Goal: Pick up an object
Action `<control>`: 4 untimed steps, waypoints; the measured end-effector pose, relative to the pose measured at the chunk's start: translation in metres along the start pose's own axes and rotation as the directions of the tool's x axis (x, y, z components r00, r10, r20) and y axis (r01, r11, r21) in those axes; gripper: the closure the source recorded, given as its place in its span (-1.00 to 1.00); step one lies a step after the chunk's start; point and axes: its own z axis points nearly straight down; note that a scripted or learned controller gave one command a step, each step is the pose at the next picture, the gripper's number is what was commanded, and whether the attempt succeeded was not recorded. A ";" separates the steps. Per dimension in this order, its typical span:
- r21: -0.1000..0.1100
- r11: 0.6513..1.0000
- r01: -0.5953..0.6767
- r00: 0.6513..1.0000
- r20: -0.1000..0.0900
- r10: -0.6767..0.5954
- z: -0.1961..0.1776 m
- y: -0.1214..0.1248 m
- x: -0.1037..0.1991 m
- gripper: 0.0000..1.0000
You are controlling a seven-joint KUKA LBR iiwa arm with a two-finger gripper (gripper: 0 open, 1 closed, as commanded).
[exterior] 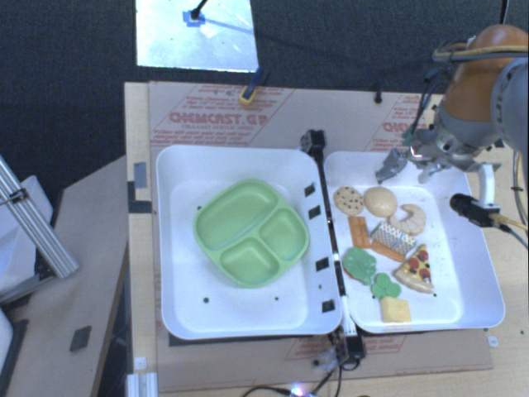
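Note:
The right bin (479,304) holds a heap of toy food: a chocolate-chip cookie (348,199), a tan bun (380,201), a pale croissant (410,218), an orange stick (359,231), a waffle piece (393,240), a pizza slice (416,270), two green broccoli pieces (359,265) and a yellow cheese block (395,309). My gripper (410,170) hangs over the bin's far edge, just behind the bun. It is open, with its fingers (388,169) spread and nothing between them.
A green three-compartment plate (250,232) lies in the left bin (178,304). A black divider (324,222) runs between the bins. A black cylindrical part (471,209) sticks in at the right bin's rim. The arm (479,89) fills the upper right.

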 end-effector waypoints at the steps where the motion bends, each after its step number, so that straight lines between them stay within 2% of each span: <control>1: -0.002 1.000 0.003 1.000 0.001 -0.003 0.045 0.007 -0.001 -1.00; 2: -0.006 1.000 0.003 1.000 0.002 -0.003 0.084 0.008 0.000 -1.00; 3: -0.019 1.000 0.005 1.000 0.003 -0.005 0.067 0.012 0.000 1.00; 4: -0.011 1.000 0.003 1.000 0.002 -0.003 0.002 0.011 0.000 1.00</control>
